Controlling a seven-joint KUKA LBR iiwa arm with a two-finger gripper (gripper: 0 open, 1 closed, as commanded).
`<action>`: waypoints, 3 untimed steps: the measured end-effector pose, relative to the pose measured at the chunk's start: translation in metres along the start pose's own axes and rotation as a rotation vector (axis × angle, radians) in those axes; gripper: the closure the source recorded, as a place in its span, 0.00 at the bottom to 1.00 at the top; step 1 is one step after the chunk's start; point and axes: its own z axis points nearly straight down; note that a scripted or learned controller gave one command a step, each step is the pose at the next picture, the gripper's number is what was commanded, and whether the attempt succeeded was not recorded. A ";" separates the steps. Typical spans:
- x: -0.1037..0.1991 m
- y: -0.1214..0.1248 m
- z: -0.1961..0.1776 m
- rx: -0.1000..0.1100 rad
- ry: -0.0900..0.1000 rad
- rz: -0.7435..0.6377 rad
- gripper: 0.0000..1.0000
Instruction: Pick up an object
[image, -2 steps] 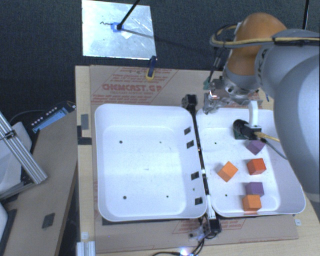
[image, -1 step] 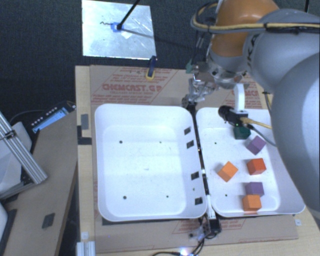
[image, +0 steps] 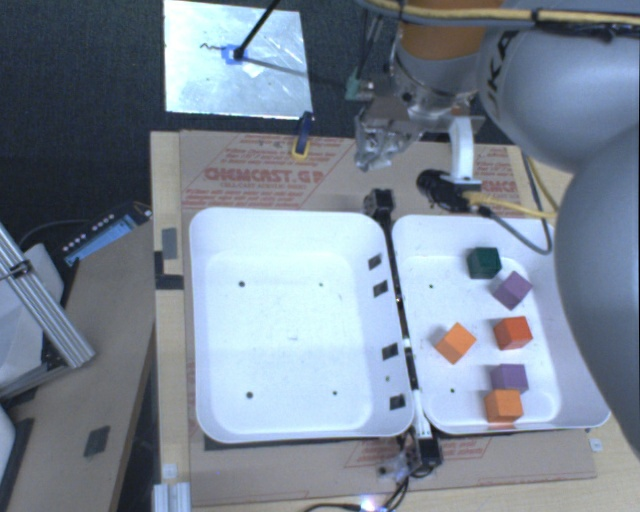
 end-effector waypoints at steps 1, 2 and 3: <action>0.020 -0.001 0.008 0.009 -0.003 0.004 1.00; 0.042 -0.001 0.025 0.011 -0.004 0.005 1.00; 0.072 -0.008 0.038 0.010 -0.004 0.004 1.00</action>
